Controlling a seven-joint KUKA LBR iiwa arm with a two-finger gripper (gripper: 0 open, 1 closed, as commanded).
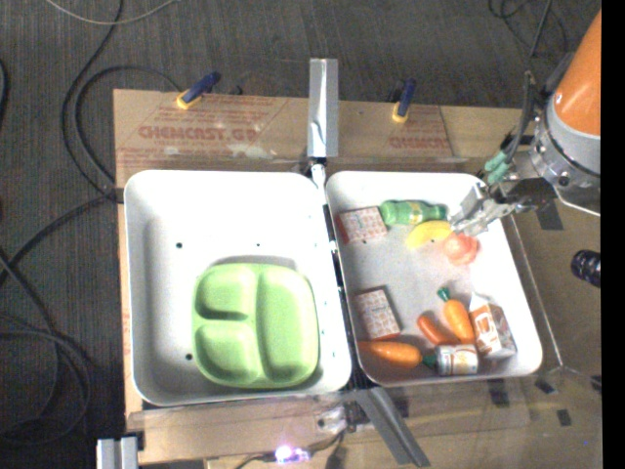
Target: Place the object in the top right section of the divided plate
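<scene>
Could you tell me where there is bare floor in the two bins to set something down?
Left bin: bare all around the green divided plate, widest behind it. Right bin: one patch between the two patterned cards and the lemon; its front and back are crowded.

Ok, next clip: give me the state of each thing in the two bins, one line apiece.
Divided plate: in the left bin, sections bare.
Gripper: low over the right bin's upper right, by the pink toy.
Green bottle: lying on its side.
Yellow piece: lying beside the bottle.
Long carrot: lying flat.
Small jar: on its side.
</scene>
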